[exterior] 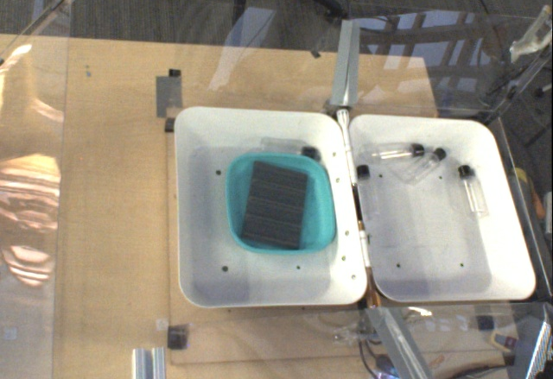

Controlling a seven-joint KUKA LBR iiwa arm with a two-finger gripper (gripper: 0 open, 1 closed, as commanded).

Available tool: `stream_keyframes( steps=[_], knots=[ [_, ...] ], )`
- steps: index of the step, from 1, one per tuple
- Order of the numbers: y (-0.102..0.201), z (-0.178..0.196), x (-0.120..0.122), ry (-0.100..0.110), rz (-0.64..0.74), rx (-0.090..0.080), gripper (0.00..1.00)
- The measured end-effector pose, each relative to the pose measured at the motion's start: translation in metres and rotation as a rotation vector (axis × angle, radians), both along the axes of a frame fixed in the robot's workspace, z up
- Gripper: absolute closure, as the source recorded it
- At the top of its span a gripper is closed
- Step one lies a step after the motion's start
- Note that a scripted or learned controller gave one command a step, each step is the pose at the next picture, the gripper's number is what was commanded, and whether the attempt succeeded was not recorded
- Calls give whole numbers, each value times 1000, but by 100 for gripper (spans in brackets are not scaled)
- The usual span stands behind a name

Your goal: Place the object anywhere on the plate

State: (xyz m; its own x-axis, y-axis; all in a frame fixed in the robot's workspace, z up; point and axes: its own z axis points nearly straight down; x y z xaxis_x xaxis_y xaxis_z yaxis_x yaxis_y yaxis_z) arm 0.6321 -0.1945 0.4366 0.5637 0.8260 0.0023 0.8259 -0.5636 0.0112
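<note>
Camera view, looking down at a slant: the wooden bench (pixel 95 196) carries two shallow white bins set edge to edge, so that an item can pass from one to the other over a short path.

1. Left bin (pixel 194 222). It holds the teal plate (pixel 321 215), which sits flat near the bin's middle, slightly toward the shared edge. That placement leaves open floor on all sides for an approach from above.

2. Right bin (pixel 510 222). It serves as the supply side and lies nearer the side from which the arm enters.

3. Dark ribbed block (pixel 275 205). It lies flat on the plate, well inside the rim and turned a little off the plate's axis. If this block is the task's object, the placement reads as complete, since any spot on the plate qualifies.

4. Clear vials with black caps. One pair (pixel 406 154) lies crossed near the back of the right bin; a single vial (pixel 471 192) lies apart toward the right wall. Another vial (pixel 289 147) lies in the left bin just behind the plate, off its surface. All rest on their sides, as loosely dropped items would.

5. Pincer. Its state cannot be told from this frame; nothing can be said about whether it is spread or pressed together.
</note>
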Motion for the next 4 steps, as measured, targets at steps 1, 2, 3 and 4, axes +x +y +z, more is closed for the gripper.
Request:
stream_keyframes(
  steps=[1, 2, 3, 4],
  knots=[
    [-3, 0, -50, 2, -120, 2, 0],
    [-2, -1, 28, 1, -205, 2, 0],
    [-3, -1, 20, 2, -317, 4, 0],
    [-8, 0, 17, 0, -417, 5, 0]
  ],
)
